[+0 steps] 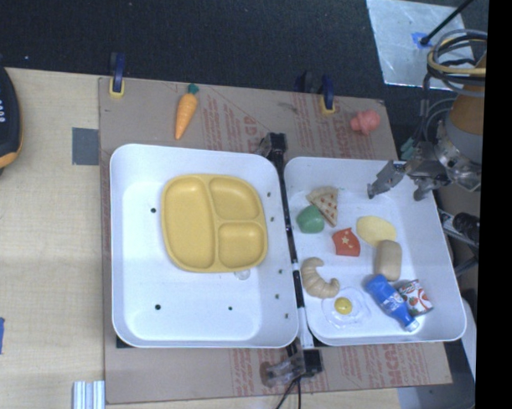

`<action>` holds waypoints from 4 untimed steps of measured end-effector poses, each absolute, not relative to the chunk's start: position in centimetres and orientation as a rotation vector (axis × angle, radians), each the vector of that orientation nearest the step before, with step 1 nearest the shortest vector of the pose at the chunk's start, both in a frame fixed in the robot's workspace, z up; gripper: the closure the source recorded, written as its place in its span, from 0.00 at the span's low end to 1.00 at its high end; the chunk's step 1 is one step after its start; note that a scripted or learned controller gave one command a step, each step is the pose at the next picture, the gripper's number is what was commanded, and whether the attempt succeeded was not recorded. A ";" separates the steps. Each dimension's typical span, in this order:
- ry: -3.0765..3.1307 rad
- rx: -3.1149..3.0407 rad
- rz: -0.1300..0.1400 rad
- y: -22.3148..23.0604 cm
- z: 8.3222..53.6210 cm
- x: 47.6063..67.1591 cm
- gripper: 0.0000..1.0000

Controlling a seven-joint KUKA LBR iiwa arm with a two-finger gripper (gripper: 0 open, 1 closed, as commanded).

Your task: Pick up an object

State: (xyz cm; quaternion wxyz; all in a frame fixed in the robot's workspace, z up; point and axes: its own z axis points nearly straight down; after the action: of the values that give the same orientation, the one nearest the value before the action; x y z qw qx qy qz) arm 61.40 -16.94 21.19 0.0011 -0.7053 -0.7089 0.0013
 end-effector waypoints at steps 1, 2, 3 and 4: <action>-2.215 -2.204 0.015 -14.1 8.6 55.0 0.00; -2.230 -2.215 0.000 -13.6 9.2 59.2 0.00; -2.222 -2.213 0.007 -11.8 9.1 56.8 0.00; -2.224 -2.213 0.007 -12.0 10.2 56.9 1.00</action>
State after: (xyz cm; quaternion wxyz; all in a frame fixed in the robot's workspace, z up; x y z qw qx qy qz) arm 56.95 -12.00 10.22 0.0020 -0.7054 -0.7088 0.0021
